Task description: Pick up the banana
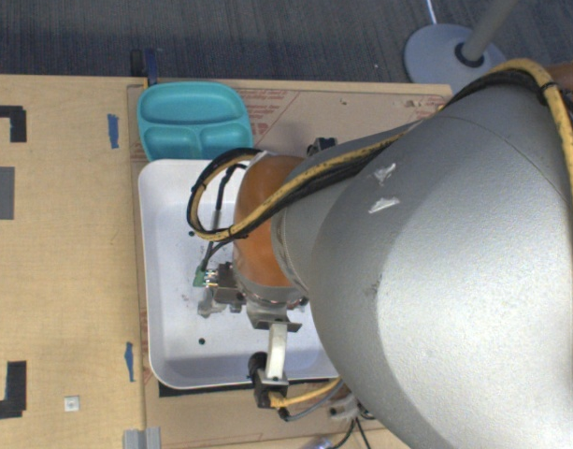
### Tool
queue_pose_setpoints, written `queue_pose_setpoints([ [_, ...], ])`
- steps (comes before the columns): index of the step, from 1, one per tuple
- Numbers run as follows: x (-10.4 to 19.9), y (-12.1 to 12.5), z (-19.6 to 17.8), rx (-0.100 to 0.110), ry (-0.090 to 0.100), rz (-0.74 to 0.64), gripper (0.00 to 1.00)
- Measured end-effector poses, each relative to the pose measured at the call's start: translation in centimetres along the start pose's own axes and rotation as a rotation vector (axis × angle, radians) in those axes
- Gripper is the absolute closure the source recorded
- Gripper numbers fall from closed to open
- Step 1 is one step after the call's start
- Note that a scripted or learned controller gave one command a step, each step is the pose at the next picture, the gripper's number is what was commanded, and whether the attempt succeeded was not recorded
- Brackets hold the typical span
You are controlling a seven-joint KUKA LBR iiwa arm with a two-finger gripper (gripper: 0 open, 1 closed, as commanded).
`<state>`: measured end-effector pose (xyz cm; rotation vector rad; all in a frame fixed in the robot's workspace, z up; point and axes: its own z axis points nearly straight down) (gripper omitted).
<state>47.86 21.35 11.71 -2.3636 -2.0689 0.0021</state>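
My smooth grey arm (436,251), orange-banded with yellow and black cables, covers the frame from twelve round to six, hanging over the shallow white bin (169,279) and blocking my look at the banana. At eleven o'clock sits a glossy teal divided tray (193,120). My gripper (225,293) hangs low inside the bin; whether it grasps anything, I cannot tell.
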Motion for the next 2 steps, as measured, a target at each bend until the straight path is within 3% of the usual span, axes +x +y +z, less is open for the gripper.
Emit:
queue_pose_setpoints([
  [1,0.1,0.0,-1.0,0.001,0.0,-0.001,1.0],
  [2,1.1,-0.1,-7.4,-0.001,0.001,-0.052,1.0],
])
